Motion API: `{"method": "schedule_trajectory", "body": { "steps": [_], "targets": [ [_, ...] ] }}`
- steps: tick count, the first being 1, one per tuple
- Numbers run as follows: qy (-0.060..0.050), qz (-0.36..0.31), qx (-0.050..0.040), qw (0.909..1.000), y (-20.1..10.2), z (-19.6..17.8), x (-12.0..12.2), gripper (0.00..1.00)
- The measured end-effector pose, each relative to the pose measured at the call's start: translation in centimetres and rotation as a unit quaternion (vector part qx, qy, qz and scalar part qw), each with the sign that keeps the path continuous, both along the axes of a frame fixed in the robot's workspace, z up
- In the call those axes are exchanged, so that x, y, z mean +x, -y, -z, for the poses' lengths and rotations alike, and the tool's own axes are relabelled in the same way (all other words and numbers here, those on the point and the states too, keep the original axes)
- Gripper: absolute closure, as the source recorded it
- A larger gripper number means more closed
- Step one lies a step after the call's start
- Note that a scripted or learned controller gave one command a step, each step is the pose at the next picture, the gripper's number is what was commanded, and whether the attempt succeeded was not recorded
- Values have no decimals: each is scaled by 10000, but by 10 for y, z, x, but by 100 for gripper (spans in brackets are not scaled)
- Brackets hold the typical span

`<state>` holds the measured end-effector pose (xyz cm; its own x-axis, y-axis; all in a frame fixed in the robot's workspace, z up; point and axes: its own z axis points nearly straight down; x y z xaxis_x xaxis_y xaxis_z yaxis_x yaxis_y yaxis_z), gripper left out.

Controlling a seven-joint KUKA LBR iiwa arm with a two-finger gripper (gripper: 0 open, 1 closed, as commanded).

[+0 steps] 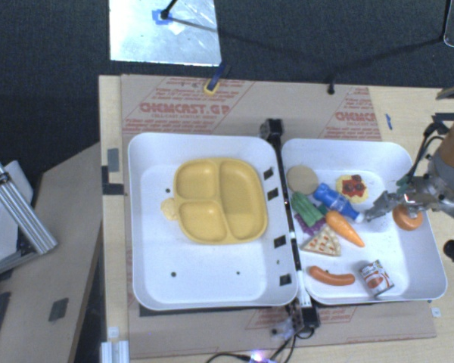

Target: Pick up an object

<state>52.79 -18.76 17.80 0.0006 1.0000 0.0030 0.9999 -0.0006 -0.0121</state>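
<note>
My gripper (388, 204) hangs over the right side of the right bin (420, 274), reaching in from the right. Just beneath and to the right of its tip lies a small orange round toy (408, 218); whether the toy is held I cannot tell. To the left of the tip lie a blue bottle (335, 200), an orange carrot (345, 228) and a yellow-and-red toy (354, 187). Further left are a tan disc (303, 178) and a green-and-purple vegetable (308, 209). Near the front lie a pizza slice (322, 242), a sausage (332, 277) and a small can (376, 277).
The left bin (147, 263) holds a yellow divided plate (216, 201) with a small yellow piece (168, 209) at its left edge. A black hinge strip (284, 218) runs between the bins. A metal plate (165, 21) lies beyond the bench.
</note>
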Motion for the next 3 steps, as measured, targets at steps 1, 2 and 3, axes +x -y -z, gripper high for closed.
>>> {"method": "schedule_trajectory", "body": {
  "steps": [1, 2, 3],
  "targets": [
    [65, -19, -15, 10000, -1, -7, 3, 0],
    [56, -11, -13, 10000, 3, 42, 13, 0],
    [84, -10, -23, 10000, 3, 79, 14, 0]
  ]
}}
